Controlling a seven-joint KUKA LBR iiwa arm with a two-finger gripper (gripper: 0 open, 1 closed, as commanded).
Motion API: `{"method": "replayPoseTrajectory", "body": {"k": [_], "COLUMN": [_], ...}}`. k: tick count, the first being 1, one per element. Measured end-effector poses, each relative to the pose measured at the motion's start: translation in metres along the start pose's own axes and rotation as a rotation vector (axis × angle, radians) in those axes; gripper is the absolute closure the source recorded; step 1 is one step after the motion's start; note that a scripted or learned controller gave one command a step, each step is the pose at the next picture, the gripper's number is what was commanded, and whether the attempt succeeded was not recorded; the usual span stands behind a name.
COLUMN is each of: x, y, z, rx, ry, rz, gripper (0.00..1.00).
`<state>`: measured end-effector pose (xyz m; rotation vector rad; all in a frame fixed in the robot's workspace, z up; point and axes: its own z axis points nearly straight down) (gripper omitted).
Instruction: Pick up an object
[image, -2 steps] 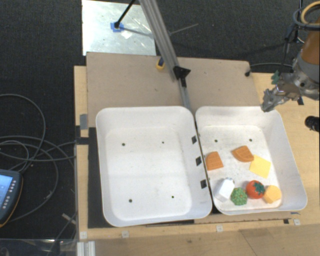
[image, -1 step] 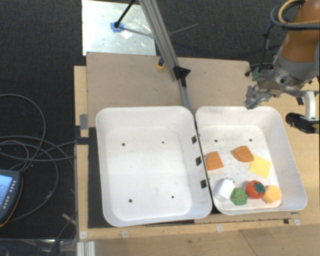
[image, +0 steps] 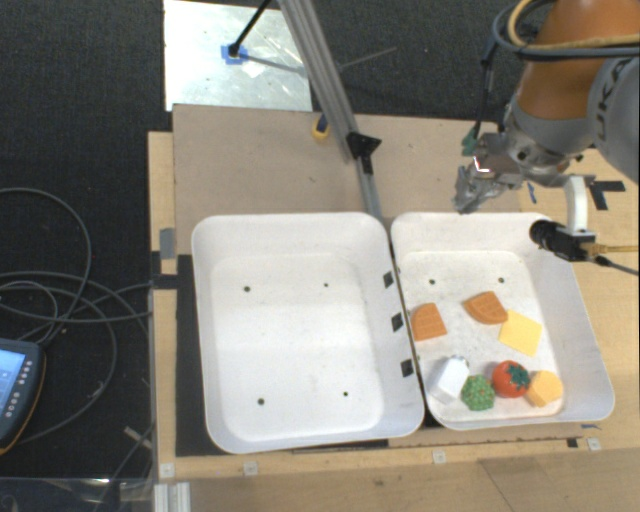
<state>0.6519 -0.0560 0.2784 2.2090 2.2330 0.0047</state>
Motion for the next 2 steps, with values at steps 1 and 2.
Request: {"method": "replayPoseTrajectory", "body": {"k": [1, 2], "x": [0.062, 0.121], "y": [-0.007, 0.001], "z": [0.01, 0.026], "rx": [0.002, 0.001], "ry": [0.001, 0.001], "rz": [0.0, 0.0], "gripper": [1.0, 1.0]}}
